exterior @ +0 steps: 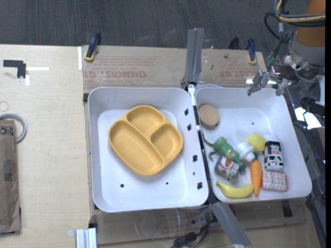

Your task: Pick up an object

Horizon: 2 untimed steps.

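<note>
My gripper (267,87) hangs over the far right corner of the right bin (235,99), open, with nothing between its fingers. Below it in that bin lie a round tan bun (209,115), a green bottle (226,149), a lemon (256,141), a black-and-white milk carton (272,155), a carrot (255,175), a small can (226,167), a banana (235,190) and a pink packet (273,181). The gripper is well clear of all of them.
A yellow divided plate (146,139) lies in the left bin (98,154). A grey divider post (194,56) stands behind the seam between the bins. Blue clamps (93,45) hold cardboard at the back. Cables loop above the wrist at the right.
</note>
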Tool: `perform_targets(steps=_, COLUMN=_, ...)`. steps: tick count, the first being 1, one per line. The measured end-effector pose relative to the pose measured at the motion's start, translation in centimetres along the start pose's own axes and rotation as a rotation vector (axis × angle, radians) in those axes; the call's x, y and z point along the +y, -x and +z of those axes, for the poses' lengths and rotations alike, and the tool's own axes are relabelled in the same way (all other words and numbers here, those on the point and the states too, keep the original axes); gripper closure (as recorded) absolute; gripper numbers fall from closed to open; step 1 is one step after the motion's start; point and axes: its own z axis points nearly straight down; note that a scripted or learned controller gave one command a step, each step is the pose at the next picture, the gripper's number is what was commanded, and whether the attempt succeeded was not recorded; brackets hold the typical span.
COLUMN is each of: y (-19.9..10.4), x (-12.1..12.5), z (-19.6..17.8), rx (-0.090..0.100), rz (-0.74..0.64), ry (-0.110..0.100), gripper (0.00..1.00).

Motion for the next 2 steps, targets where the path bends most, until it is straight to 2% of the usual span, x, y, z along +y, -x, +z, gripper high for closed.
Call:
perform_targets(steps=1, y=0.5, x=-5.8, z=8.0, rx=0.000, rz=-0.232, ry=0.000, gripper=0.00)
perform_targets(steps=2, y=4.3, x=-10.9, z=12.3, rx=-0.004, rz=-0.170, ry=0.012, gripper=0.00)
